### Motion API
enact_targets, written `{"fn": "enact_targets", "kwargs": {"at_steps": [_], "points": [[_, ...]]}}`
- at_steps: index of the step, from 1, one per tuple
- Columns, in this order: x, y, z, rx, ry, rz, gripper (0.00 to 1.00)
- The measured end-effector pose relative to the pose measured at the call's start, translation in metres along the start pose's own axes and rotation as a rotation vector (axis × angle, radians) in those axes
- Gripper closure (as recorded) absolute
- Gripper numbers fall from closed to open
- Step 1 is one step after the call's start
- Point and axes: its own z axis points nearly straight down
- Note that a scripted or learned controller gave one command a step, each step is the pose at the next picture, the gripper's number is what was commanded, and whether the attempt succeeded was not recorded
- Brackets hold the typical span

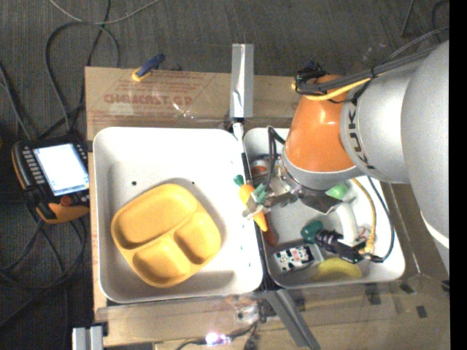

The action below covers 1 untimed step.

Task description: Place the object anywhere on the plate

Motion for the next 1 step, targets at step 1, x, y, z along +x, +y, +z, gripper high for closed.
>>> {"fn": "enact_targets", "kwargs": {"at_steps": [1], "points": [[0.0777,0.0247,-0.0003,-0.001,0.0,-0.244,1.0]]}}
